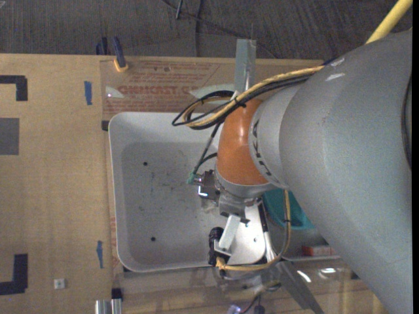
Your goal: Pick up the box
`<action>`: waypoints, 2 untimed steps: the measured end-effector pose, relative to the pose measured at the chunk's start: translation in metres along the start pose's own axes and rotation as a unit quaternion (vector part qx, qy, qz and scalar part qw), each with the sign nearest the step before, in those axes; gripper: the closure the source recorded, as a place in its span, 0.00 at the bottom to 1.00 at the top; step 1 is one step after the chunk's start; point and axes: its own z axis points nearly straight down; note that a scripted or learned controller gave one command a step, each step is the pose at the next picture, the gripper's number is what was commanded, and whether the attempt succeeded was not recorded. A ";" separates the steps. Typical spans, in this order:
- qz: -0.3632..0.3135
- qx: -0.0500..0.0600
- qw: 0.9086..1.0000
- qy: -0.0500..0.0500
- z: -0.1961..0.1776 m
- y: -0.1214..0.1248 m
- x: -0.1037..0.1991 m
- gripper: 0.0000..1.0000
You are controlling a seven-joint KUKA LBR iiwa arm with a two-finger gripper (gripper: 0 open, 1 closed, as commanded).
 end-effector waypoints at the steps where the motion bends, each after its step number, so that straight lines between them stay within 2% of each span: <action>1: -0.150 -0.002 0.989 0.000 -0.086 0.005 -0.116 1.00; 2: -0.129 -0.002 0.992 0.000 -0.077 0.011 -0.028 1.00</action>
